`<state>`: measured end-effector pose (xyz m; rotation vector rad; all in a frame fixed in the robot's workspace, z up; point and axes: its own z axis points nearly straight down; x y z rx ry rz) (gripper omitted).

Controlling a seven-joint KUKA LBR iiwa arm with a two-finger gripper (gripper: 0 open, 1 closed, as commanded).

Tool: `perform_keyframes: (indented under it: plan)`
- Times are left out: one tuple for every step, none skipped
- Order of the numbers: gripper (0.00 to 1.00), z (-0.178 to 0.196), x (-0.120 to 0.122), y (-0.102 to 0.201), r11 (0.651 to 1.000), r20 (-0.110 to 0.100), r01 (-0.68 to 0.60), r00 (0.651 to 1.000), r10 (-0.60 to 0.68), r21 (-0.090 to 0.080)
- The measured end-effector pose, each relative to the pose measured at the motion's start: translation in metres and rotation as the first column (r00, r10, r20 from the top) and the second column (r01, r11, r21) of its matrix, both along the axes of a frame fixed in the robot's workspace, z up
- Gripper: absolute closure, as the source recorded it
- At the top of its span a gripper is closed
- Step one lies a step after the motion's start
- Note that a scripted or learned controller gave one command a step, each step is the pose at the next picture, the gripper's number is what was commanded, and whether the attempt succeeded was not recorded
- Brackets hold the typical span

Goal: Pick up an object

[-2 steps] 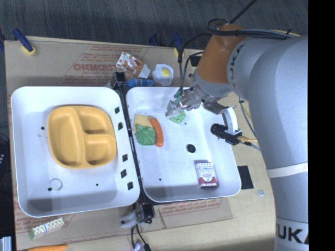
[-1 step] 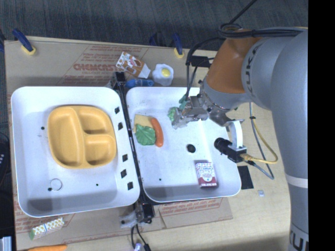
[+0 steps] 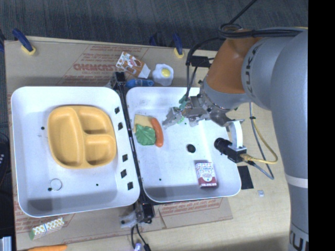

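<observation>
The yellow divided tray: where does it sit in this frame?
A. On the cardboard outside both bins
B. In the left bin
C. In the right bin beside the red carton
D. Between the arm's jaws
B: the yellow divided tray lies flat on the floor of the left bin, while the red carton is in the right bin.

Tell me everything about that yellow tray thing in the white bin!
The yellow tray looks like smooth plastic, with rounded corners and three hollows: one long one on the left and two smaller ones on the right. It lies flat, right side up and turned a little askew, on the floor of the left bin. Nothing sits in it, and only the bin touches it.
</observation>
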<state>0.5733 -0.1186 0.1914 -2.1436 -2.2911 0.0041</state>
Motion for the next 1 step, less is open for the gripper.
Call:
perform_keyframes:
  plan:
    - [0.0,-0.0991,0.048,0.0075,0.985,0.004,-0.174,0.985,0.174,-0.001]
